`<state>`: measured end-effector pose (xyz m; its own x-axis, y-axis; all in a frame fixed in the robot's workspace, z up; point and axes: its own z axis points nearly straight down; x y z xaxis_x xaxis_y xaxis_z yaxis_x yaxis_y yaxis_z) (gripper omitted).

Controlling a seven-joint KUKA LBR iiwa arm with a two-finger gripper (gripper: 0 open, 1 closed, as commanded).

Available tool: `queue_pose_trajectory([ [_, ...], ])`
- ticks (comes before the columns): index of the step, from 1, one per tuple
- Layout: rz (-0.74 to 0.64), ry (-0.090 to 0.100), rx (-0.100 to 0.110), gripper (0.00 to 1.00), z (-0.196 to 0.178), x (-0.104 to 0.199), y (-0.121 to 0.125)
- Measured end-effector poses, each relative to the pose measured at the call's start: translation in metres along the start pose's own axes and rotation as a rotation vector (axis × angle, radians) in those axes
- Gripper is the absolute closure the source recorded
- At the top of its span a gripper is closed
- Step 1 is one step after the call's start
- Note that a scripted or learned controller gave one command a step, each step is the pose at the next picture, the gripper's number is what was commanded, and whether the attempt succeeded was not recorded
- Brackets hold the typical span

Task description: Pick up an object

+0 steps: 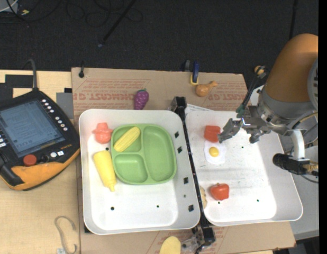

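The grey arm, its orange band high at the right of the frame, reached in over the right bin. In the left bin at centre lay a green divided plate with a corn cob in its upper-left compartment, a yellow bottle-like toy just beside its left edge and a pink toy above that. A teach pendant sat at the left of the frame. The gripper hung over the upper part of the right bin, fingers spread apart with nothing between them. Just left of it lay a red block; below that a toy fried egg, and lower down a red pepper-like toy. A purple grape toy and an orange toy rested on the cardboard behind the bins.
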<state>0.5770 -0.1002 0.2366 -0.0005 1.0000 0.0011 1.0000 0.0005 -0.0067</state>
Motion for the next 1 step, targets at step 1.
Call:
queue_pose_trajectory([
  [1,0.002,0.001,0.002,0.0,0.0611,0.0091,-0.0028],
])
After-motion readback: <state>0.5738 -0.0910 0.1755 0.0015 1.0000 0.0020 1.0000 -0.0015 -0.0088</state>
